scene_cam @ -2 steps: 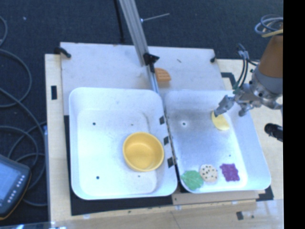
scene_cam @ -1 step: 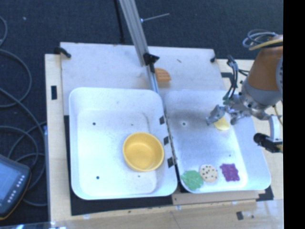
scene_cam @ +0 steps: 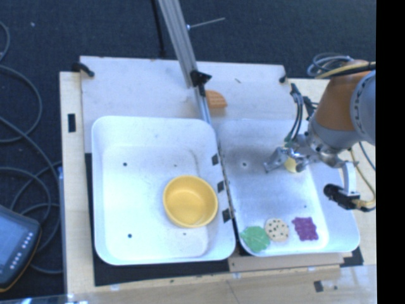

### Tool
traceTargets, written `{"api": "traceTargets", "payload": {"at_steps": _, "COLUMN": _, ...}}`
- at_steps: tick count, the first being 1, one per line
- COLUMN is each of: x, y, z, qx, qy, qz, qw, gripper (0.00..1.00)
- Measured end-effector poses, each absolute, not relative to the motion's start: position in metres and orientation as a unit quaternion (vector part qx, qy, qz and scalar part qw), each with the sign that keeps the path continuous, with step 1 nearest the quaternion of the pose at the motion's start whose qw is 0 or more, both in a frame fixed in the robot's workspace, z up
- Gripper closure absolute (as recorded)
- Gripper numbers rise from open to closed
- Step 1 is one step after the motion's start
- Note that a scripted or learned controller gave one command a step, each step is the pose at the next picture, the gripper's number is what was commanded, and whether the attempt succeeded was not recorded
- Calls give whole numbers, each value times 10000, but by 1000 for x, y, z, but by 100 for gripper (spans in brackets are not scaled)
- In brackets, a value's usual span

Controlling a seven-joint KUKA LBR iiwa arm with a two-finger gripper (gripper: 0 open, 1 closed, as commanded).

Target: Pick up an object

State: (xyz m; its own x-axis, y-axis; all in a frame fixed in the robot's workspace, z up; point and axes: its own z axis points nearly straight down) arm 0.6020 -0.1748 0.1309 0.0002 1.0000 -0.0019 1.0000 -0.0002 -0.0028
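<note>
Here, the scene by its parts:

Yellow piece: a small yellow object (scene_cam: 292, 164) sits at the gripper's tip, over the upper part of the right bin's floor. Whether it rests on the floor or is lifted clear of it cannot be told.

Gripper: the gripper (scene_cam: 286, 159) hangs low in the right bin, its grey metal parts spread beside the yellow piece. Whether it is open, closed or clamped on the piece cannot be told from this slant.

Progress: judged from how things lie, the arm is down at a candidate and the pick is either being attempted or just short of it. A clear lift with something held is not yet shown, so the task reads as unfinished.

Right bin: the right bin (scene_cam: 329, 233) holds, along its near edge, a green piece (scene_cam: 255, 238), a round spotted cookie (scene_cam: 276, 229) just beside it, and a purple piece (scene_cam: 305, 228) a little further right. All three lie well apart from the gripper.

Left bin: the left bin (scene_cam: 120, 144) holds a yellow bowl (scene_cam: 190, 201), upright, near its right side.

Table: an orange item (scene_cam: 216, 100) lies on the table (scene_cam: 139, 84) behind the bins, next to a slanted metal rail (scene_cam: 180, 37).

Arm: the grey arm (scene_cam: 342, 109) with its orange band reaches in from the right.
</note>
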Motion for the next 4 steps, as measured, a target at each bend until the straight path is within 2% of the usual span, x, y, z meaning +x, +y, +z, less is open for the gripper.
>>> {"api": "traceTargets", "payload": {"at_steps": 1, "x": 604, "y": -176, "z": 145, "qx": -7082, "qy": -7060, "qz": -8, "qw": -24, "gripper": 100}}
{"api": "traceTargets", "payload": {"at_steps": 4, "x": 603, "y": -182, "z": 288, "qx": -7059, "qy": -7083, "qz": -20, "qw": -38, "gripper": 100}}
